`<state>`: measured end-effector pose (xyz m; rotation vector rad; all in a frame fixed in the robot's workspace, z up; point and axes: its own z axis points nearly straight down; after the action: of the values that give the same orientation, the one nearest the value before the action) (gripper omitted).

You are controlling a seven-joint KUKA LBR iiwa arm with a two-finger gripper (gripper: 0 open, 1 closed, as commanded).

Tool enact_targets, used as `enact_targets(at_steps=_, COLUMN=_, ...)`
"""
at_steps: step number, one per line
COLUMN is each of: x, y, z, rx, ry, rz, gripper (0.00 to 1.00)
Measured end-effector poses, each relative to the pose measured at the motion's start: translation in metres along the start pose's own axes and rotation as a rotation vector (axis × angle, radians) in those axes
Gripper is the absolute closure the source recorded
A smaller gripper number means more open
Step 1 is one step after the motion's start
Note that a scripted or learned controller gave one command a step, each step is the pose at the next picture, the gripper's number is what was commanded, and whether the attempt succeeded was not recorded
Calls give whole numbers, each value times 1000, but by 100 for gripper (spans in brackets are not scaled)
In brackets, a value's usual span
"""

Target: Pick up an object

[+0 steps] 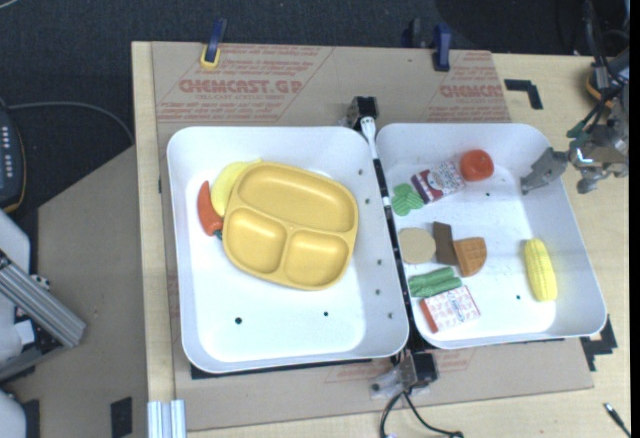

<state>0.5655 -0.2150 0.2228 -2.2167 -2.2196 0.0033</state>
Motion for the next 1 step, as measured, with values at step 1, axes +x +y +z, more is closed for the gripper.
enact_targets(at_steps=1, x=2, y=7, z=60, rx=2, ry=1, rz=1, gripper=0)
